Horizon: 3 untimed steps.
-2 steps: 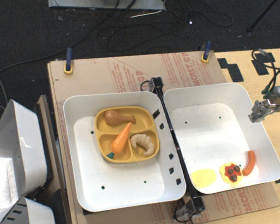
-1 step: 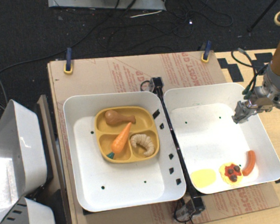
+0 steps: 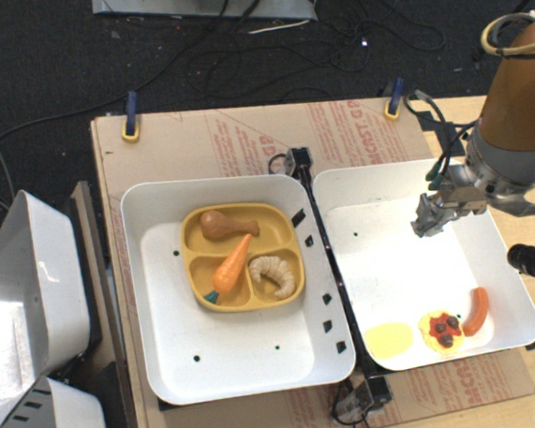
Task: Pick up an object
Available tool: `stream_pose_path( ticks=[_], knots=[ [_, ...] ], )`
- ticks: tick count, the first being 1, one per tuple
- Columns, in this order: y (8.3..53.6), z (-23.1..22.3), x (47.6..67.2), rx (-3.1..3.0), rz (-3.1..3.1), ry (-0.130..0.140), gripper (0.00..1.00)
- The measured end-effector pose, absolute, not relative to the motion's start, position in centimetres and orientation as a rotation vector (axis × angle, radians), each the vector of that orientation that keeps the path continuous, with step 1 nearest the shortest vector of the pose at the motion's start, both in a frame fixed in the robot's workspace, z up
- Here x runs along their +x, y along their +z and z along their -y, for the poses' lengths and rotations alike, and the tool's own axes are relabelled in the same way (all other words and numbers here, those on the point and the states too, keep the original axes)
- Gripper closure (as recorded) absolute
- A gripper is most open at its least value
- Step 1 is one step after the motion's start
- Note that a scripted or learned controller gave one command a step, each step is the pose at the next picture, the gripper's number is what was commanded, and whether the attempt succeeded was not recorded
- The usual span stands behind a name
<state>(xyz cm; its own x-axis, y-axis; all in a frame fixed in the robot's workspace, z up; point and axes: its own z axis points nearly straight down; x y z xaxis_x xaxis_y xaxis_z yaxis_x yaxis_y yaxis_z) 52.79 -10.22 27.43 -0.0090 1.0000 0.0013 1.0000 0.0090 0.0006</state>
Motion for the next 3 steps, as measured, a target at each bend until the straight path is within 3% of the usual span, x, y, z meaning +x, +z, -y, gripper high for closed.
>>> stream_pose_path(
  ticks=[3],
  knots=[
    [25.0,-4.1,54.0,-2.212,2.23,-0.001,1.0]
  ],
)
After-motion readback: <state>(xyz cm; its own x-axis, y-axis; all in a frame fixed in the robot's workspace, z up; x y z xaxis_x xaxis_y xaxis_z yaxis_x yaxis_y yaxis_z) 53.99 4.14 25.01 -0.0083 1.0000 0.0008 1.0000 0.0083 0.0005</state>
